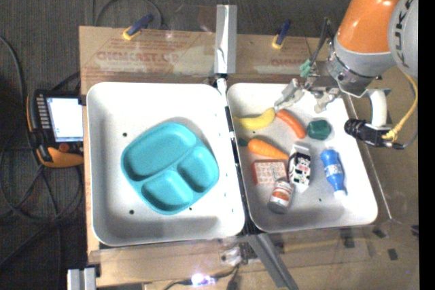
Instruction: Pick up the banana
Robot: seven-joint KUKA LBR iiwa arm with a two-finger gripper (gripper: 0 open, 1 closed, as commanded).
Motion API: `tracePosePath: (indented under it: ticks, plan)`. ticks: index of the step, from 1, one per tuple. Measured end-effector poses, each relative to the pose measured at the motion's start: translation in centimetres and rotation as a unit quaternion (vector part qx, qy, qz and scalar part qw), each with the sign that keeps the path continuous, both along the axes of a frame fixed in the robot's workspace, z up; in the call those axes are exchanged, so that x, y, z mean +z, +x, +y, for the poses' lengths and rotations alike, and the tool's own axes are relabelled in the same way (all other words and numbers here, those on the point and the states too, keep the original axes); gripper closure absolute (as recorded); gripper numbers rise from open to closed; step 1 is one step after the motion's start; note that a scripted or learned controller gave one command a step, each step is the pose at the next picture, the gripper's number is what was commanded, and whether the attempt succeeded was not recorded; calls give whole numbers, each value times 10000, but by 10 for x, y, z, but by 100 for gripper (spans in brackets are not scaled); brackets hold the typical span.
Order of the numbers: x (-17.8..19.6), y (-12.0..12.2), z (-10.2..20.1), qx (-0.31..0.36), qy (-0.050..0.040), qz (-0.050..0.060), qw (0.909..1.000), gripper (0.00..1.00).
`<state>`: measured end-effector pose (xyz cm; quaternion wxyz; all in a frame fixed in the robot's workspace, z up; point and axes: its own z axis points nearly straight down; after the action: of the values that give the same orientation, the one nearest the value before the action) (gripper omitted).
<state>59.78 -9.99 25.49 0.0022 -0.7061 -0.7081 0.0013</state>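
Observation:
The yellow banana [255, 121] lies in the right bin [360, 210], at its far left near the wall between the bins. My gripper [302, 100] hangs above the bin's far edge, just right of the banana. Its fingers are spread open with nothing between them. The left fingertip [283, 100] is close over the banana's right end; I cannot tell whether it touches.
Beside the banana lie two orange carrots [292, 123] [267, 148], a green lid [319, 128], a blue bottle [333, 171], a red box [269, 171], a small jar [281, 195] and a black-and-white toy [300, 168]. The left bin [109, 105] holds a teal divided plate [171, 166].

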Motion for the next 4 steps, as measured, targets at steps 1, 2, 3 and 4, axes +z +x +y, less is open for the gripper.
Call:
tracePosePath:
  ticks: [1,2,3,4]
  plan:
    - [-79,59,-2,360,-15,0,9994,0]
    - [-146,67,-2,1159,8,-19,9933,0]
    - [-72,63,18,1997,-10,-17,9799,0]
    - [29,58,11,1083,-11,-17,9941,0]
